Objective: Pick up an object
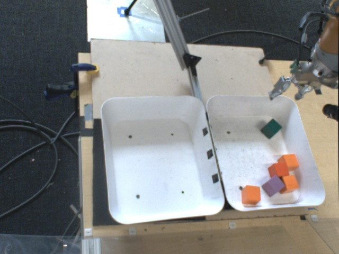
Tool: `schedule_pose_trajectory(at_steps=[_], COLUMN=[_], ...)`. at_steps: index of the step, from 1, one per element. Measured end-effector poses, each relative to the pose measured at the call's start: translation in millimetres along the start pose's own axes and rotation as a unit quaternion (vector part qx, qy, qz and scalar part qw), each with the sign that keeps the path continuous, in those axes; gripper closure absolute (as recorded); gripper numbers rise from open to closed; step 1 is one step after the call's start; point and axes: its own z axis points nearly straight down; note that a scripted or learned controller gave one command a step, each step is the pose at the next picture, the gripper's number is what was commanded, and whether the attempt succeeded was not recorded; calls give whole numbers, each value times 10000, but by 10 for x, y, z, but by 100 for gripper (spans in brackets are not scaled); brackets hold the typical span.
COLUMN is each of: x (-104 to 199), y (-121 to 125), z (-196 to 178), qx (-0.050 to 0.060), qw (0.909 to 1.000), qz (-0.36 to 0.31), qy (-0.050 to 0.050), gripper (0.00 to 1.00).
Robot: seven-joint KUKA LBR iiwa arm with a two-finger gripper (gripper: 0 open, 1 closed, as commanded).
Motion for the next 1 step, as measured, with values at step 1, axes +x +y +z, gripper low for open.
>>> schedule_pose_trajectory(at_steps=[1], x=[-30], y=[125], z=[1248], qx=[91], qw=[9999], qz=[2], qy=[53], gripper=[0])
